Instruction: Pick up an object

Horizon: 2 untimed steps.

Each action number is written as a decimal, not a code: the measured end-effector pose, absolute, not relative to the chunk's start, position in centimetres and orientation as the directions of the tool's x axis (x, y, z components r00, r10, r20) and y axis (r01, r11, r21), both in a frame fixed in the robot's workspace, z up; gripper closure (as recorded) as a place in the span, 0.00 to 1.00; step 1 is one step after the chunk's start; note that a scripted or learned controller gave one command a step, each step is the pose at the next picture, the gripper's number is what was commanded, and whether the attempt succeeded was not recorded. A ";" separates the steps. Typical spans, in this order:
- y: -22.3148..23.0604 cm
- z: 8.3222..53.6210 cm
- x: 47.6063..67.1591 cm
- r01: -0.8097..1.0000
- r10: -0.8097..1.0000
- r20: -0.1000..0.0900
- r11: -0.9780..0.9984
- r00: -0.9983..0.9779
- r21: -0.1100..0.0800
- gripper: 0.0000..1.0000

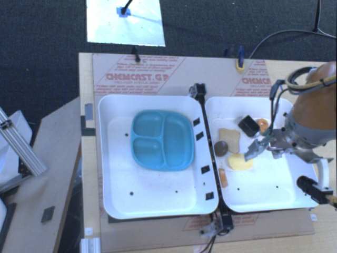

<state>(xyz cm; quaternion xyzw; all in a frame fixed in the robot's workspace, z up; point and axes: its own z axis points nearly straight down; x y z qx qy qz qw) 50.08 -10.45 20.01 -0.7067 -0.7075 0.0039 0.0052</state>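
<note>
My gripper (255, 149) reaches in from the right over the right bin (263, 199), hanging just above and to the right of a pale yellow object (239, 163). Nothing shows as held in it. Left of the gripper lie a tan flat square (229, 138) and a brown round object (221, 148). Beyond the gripper sit a black block (248, 125) and a small orange piece (262, 124). A thin orange stick (223, 178) lies by the bin's left wall.
The left bin (121, 194) holds a blue divided plate (161, 140). A black divider with clips (206, 146) runs between the bins. The arm's grey and orange body (316, 109) covers the right bin's right side. Cables run along the bench's far edge.
</note>
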 end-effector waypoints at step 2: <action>-11.1 14.7 50.5 1.000 1.000 0.001 0.000 0.000 -0.004 0.00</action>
